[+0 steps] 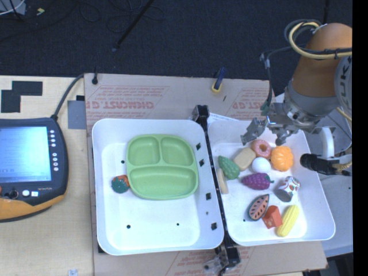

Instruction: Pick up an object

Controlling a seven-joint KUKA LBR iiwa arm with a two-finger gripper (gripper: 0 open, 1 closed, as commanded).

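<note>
Two white bins on the tabletop (75, 223). Left bin (115, 211) has a green divided plate (162, 167) with a small red strawberry toy (120, 184) touching its left edge. Right bin (313, 211) is crowded with toy food: pink donut (262, 148), orange fruit (282, 158), white egg (260, 165), tan bread piece (244, 157), green leafy piece (229, 168), purple grapes (256, 181), small grey-white-red item (287, 188), watermelon slice (259, 207), red block (271, 217), yellow corn (287, 220). The pieces sit tight; donut, egg, orange and bread touch or nearly touch.

Claw (269, 132) hangs over the back of the right bin, just above the donut, fingers spread apart with nothing between them. Donut is the closest item, pink ring with a hole, lying flat between bread and orange. Orange sits just to its right, under the right finger.

Teach pendant (29, 163) at left, cut off by the frame edge. Yellow-blue clamp (218, 80) on the cardboard behind the bins. Arm's upper part is cut off at the right. The grey-white-red item is too small to identify.
</note>
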